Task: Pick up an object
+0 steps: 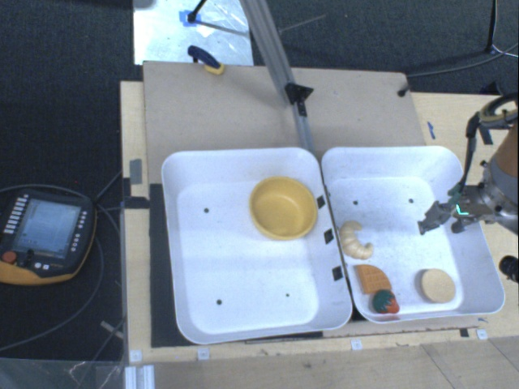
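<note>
Your left bin (186, 298) carries one yellow bowl (283, 207), well apart from the rest. In your right bin (381, 164) you have four small things: a pale croissant (355, 240) near the dividing wall, an orange cracker (373, 279) touching a red-and-green piece (384, 301), possibly a toy fruit, and a round tan biscuit (436, 285). Your gripper (442, 216) hangs above the biscuit's side of that bin, fingers apart, clamped on nothing.

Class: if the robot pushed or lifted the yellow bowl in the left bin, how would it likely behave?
The yellow bowl looks rigid, so it should keep its shape. It sits upright on a broad base, so it would probably slide rather than roll. Its smooth rim may slip.
</note>
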You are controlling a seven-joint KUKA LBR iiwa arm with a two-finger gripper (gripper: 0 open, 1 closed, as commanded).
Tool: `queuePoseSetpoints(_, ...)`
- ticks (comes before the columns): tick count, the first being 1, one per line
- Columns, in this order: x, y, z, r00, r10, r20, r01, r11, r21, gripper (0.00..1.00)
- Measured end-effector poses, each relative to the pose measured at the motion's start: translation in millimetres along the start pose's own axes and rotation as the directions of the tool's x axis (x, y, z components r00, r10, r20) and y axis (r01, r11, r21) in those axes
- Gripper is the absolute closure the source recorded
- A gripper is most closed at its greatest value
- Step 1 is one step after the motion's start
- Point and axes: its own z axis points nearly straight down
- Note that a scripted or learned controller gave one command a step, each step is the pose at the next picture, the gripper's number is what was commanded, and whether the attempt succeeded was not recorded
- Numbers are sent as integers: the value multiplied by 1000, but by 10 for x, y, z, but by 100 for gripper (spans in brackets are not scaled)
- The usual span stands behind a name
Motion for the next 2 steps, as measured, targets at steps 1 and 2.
queuePoseSetpoints(1, 0, 0, 0, 1000, 0, 0, 0, 1000, 0, 0)
queuePoseSetpoints(2, -25, -14, 621, 1000, 1, -1, -1, 1000, 5, 0)
